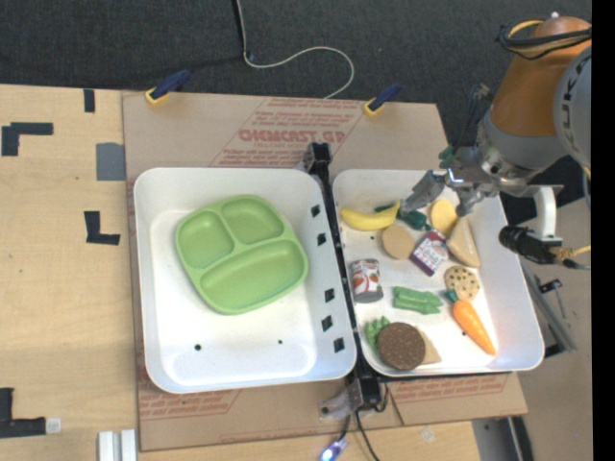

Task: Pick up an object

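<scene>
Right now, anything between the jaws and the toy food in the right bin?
Nothing visible. The gripper hangs right over the pile, by the yellow lemon and banana; no lid or other cover lies across the right bin.

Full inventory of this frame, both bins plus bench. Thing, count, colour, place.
left bin: 1, white, left half of the bench
divided plate: 1, green, three compartments, in the left bin
right bin: 1, white, right of the left bin
banana: 1, yellow, right bin, upper left
can: 1, red and white, right bin, left side
green beans: 1, green, right bin, middle
purple packet: 1, purple, right bin, middle
cookie: 1, tan with dark chips, right bin, right of middle
carrot: 1, orange, right bin, lower right
burger patty: 1, dark brown, right bin, bottom
cardboard sheet: 1, brown, under both bins
cable: 1, white, behind the bench
gripper: 1, grey, over the right bin's upper part
</scene>
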`<state>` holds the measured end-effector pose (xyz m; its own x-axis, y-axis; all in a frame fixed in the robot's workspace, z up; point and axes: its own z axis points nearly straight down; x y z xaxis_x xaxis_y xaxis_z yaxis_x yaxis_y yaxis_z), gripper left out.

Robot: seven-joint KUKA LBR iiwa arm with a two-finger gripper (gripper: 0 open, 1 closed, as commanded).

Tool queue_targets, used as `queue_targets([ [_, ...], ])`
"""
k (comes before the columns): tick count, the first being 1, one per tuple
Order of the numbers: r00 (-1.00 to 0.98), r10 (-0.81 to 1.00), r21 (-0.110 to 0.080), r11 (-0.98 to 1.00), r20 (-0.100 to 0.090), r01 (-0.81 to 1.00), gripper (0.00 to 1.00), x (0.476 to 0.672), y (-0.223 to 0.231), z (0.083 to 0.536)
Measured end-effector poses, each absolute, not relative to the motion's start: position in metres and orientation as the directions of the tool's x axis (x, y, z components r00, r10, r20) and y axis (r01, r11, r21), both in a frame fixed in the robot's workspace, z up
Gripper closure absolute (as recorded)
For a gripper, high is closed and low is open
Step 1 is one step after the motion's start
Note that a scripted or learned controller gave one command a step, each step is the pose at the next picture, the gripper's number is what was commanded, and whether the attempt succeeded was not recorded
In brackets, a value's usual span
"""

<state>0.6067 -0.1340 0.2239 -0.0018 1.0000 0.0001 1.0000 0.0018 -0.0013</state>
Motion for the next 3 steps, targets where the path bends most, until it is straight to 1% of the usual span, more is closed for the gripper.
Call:
queue_targets([
  [1,-0.002,1.000,-0.007,0.002,0.002,1.000,0.00,0.551,-0.082,0.182],
  [2,-0.007,1.000,-0.005,0.007,0.002,1.000,0.00,0.533,0.014,0.184],
  [3,-0.003,1.000,-0.005,0.003,0.001,1.000,1.00,0.534,0.010,0.193],
])
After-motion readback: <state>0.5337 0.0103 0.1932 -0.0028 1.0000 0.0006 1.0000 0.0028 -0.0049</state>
